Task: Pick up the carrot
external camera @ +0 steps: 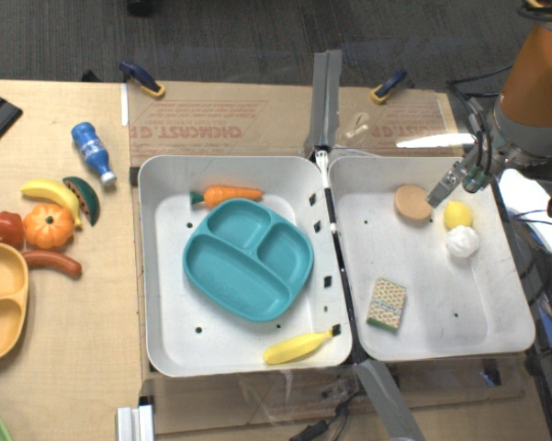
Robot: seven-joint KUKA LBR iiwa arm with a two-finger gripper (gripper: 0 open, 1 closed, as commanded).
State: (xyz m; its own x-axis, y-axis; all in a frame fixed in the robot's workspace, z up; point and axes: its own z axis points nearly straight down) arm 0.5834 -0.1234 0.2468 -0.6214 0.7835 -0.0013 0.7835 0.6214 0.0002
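While the grey arm with its orange band [537, 67] leans in from the right edge and slants down and to the left over the right bin [496, 333], its gripper [438, 196] hangs at that bin's upper part, the dark tip right at the edge of a tan round disc [410, 202]; whether it touches the disc I cannot tell, and the view does not let me tell whether the jaws are open or closed, nor do I see anything between them. Just right of the tip lie a yellow lemon [457, 214] and, below it and touching or nearly so, a white ball [462, 241]; lower in the same bin, well apart from these, rests a small patterned box [387, 303]. Beside it, the left bin [165, 329] bears a large teal divided plate [248, 258] at its middle. Above the plate's upper edge, just beside it, the carrot [231, 194] lies lengthwise along the bin's far part, green end to the left, well apart from the gripper. Near the left bin's lower right corner lies a yellow banana [298, 346].
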